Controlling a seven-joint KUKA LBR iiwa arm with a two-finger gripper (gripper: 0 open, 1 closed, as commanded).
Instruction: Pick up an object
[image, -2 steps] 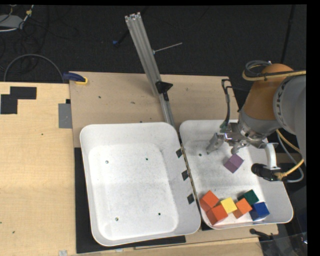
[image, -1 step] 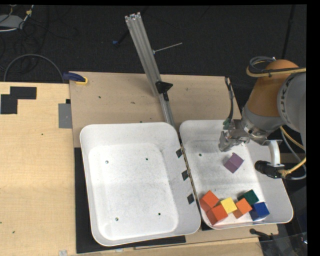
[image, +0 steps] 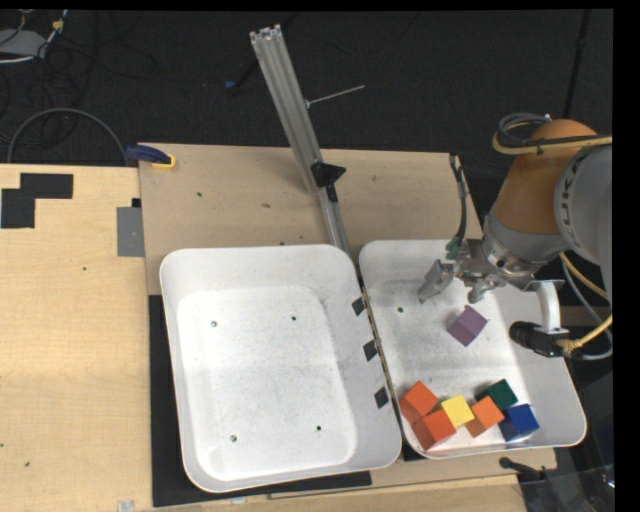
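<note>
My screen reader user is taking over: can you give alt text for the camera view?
The gripper hangs open over the right bin, holding nothing, just above a lone purple block. Orange, yellow, green and blue blocks cluster at that bin's near edge; the left bin sits beside it.

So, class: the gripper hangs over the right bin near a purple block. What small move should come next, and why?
Probably a short shift toward the near edge of the bin, then down, to centre the grey two-finger gripper over the purple cube. The cube lies apart from the cluster of coloured blocks, and nothing sits between the open fingers.
</note>
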